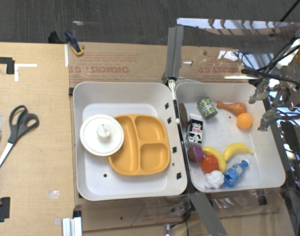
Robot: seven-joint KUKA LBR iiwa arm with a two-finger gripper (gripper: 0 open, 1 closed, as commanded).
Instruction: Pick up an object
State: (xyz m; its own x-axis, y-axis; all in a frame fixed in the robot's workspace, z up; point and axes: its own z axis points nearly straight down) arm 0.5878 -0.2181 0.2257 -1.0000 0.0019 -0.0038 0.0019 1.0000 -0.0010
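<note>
The fingers (258, 95) of the gripper (263, 107) stand apart and hold nothing, at the right bin's (281, 177) far-right wall. The orange ball (244, 121) lies just beside them, clear of the banana (236, 150). It seems the easiest pick: centre over it, descend straight, and close gently, since it may roll.

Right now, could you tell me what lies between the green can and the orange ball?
In the camera view, an orange drumstick toy lies between the green can and orange ball.

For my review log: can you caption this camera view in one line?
Left bin holds a yellow divided plate and white lid; right bin holds toy food, including a banana.
</note>
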